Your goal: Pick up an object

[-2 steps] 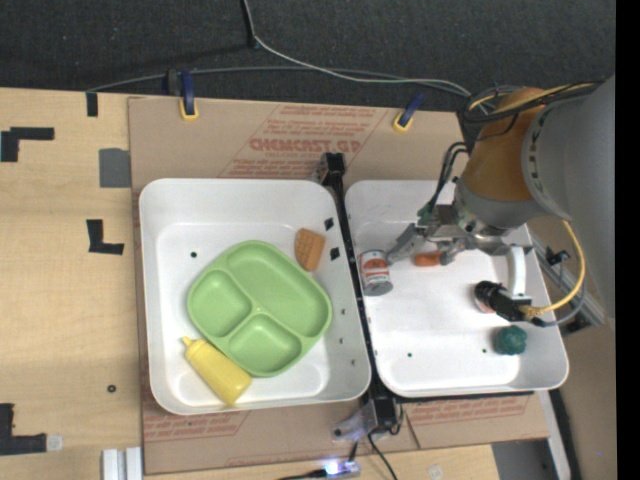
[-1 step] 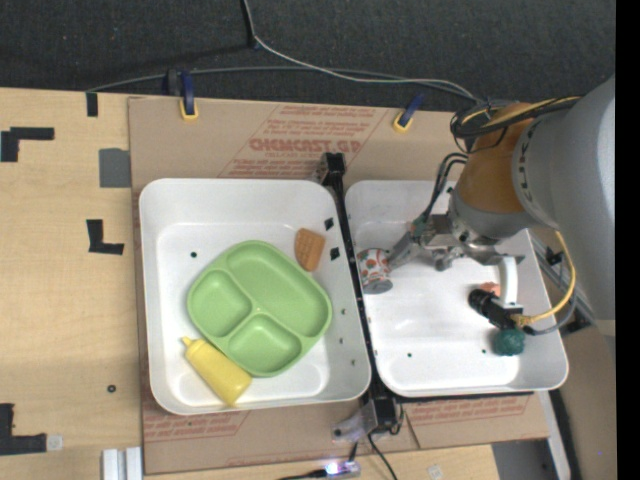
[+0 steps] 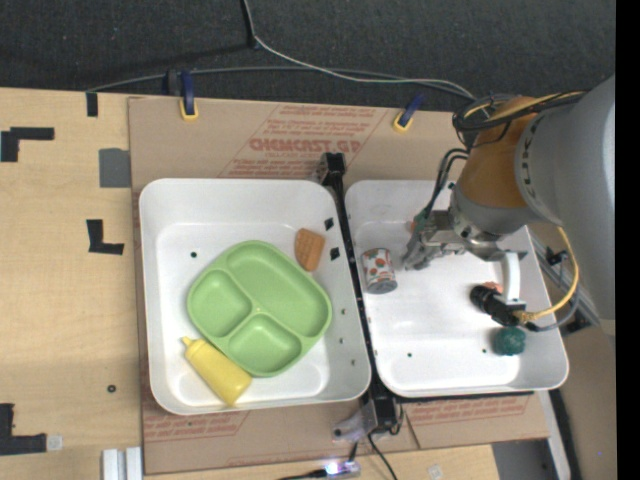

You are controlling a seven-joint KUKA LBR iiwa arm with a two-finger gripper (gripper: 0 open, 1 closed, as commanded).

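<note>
- I see the hand (image 3: 425, 251) low in the right shallow white bin (image 3: 450, 363), near its back left; I cannot tell its state.
- A small patterned can (image 3: 378, 269) stands just left of the hand, apart from it.
- A round teal object (image 3: 509, 341) lies near that bin's front right corner.
- The left white bin (image 3: 165, 268) holds a green sectioned plastic plate (image 3: 260, 307), a yellow squeeze bottle (image 3: 215, 368) touching the plate's front edge, and a brown wedge-shaped piece (image 3: 309, 249) behind it.
</note>
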